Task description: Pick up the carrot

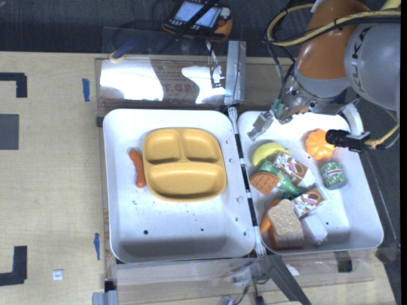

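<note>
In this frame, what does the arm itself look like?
The arm is grey and rounded, with an orange band above the wrist. Yellow and black cables loop around it. Its small metal gripper has greenish fingertips.

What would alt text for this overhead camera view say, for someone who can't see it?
A grey robot arm's gripper hangs over the right bin, which holds a jumble of toy foods. The carrot lies in the left bin, beside a yellow divided plate, far from the gripper.
</note>
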{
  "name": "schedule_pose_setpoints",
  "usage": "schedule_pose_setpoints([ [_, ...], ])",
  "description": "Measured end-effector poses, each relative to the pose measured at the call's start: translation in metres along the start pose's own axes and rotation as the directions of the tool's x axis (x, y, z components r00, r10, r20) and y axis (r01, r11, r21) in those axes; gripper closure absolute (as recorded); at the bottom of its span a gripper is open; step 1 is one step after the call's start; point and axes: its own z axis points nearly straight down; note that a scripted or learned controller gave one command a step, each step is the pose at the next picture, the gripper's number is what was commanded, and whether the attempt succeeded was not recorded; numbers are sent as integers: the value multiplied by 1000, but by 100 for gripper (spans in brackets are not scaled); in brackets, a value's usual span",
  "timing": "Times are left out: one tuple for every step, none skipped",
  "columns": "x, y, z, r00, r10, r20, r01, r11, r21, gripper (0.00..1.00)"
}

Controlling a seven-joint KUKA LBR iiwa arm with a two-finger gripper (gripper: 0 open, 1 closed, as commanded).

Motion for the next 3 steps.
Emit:
schedule_pose_setpoints([
  [-73,-20,23,970,242,4,-242,970,-5,0],
  [-60,-13,1,989,149,4,-149,989,-5,0],
  [-119,-45,84,999,-39,-1,39,999,4,0],
])
